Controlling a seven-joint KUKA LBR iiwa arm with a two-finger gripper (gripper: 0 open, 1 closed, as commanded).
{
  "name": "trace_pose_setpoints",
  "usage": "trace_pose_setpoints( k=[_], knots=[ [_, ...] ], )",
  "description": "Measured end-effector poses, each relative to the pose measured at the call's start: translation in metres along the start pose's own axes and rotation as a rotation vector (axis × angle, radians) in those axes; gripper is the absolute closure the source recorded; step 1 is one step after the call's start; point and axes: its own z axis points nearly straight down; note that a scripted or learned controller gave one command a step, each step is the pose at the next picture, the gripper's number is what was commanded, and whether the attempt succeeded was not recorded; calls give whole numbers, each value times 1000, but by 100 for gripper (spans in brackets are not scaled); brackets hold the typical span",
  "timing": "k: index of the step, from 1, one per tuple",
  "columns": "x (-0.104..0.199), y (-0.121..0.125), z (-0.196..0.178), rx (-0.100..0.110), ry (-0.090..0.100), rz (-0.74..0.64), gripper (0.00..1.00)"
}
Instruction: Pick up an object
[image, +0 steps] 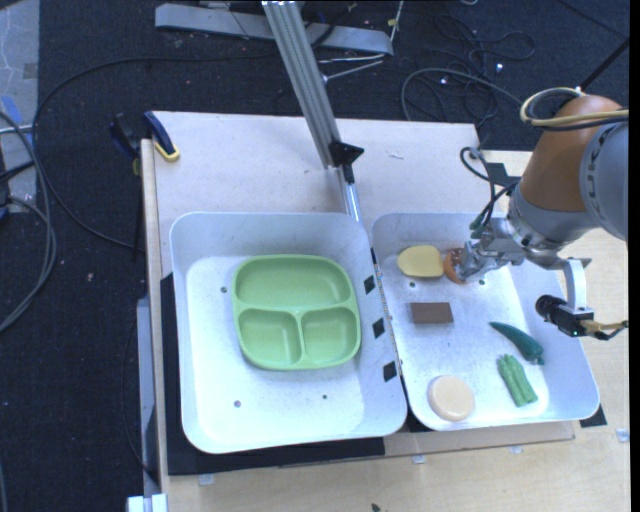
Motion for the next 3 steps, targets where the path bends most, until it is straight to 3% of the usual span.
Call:
trace_pose_setpoints(
  k=[2, 3],
  knots=[
    [-8, 7, -78, 1, 0, 0, 100],
    [41, -14, -70, 8, 3, -4, 100]
  ],
)
